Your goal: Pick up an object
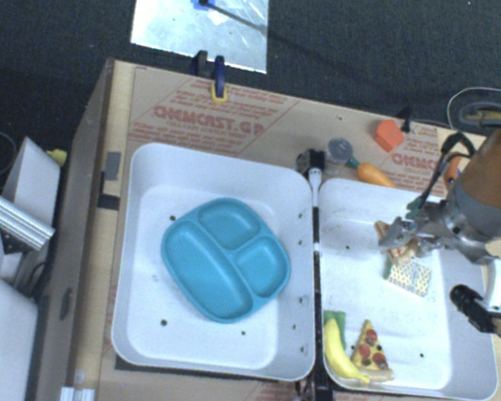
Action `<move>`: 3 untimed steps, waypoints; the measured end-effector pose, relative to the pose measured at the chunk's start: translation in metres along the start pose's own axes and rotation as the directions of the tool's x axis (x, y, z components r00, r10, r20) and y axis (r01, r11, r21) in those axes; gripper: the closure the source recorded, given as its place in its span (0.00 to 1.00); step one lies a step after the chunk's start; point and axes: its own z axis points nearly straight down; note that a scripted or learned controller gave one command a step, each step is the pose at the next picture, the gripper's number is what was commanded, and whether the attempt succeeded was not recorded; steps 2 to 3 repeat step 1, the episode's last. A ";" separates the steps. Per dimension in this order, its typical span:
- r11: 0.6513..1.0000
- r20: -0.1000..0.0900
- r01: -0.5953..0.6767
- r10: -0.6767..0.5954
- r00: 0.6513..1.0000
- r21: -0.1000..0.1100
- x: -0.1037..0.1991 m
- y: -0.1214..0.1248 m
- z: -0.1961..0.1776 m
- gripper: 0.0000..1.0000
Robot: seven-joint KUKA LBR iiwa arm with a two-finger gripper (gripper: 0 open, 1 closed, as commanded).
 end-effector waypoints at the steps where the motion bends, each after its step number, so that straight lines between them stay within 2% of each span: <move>1: 1.000 0.000 0.000 0.000 1.000 0.002 0.055 -0.003 -0.068 1.00; 3: 1.000 0.000 0.000 0.000 1.000 0.002 0.055 -0.003 -0.068 1.00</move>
